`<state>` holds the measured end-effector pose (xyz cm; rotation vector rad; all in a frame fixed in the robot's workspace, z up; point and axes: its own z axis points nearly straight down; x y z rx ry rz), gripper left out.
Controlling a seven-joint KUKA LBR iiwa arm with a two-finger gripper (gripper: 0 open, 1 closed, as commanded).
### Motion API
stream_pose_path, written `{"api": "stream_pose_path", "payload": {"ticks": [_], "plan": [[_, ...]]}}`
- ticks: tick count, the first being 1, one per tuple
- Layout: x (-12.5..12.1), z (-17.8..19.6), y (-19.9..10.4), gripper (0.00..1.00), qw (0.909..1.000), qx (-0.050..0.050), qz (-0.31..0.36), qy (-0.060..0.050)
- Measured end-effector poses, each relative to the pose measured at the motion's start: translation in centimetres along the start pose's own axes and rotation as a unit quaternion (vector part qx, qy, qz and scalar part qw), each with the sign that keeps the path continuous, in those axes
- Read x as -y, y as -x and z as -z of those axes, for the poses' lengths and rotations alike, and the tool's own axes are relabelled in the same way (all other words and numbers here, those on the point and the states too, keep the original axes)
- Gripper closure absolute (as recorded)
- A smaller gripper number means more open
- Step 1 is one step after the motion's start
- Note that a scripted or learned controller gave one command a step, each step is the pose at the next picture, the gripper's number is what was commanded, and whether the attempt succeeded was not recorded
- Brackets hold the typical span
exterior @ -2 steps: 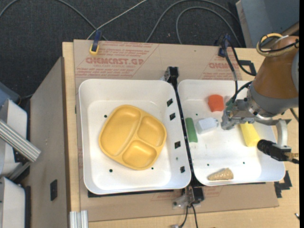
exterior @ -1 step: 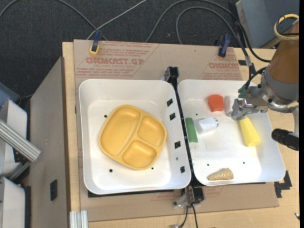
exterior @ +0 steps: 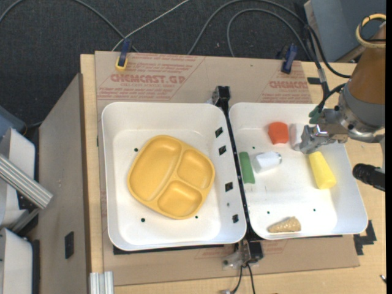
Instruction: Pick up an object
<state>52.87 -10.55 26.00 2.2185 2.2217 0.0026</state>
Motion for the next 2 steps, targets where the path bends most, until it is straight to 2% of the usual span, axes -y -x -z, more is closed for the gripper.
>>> {"api": "stream_pose_path", "payload": {"ticks": [2], "plan": [[-0.1,-2.8,-10.2,1.0,1.0,-0.002,0.002,-0.003]]}}
